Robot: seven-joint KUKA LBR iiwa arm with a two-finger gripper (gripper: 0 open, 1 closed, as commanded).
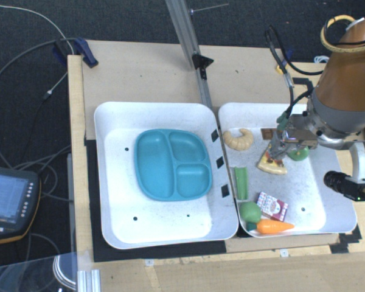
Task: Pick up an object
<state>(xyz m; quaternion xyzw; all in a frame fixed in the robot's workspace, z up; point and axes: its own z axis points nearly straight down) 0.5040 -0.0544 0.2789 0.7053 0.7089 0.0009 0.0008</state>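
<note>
**Pick not yet made: gripper low over pizza slice**

Right shallow white bin (310, 221) holds the loose items; left white bin (112, 218) holds a blue compartment tray (172, 164). Gripper (278, 151) sits low, at or just above a yellow toy pizza slice (272, 165); finger state unclear. Nothing lifted. Croissant (238, 139), carrot (274, 227) lie apart.

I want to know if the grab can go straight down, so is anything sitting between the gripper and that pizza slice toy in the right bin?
Nothing visible does. The gripper hangs right over the pizza slice, at its upper edge. The croissant lies to the view's left and a green piece to the right, both beside the path rather than in it.
</note>
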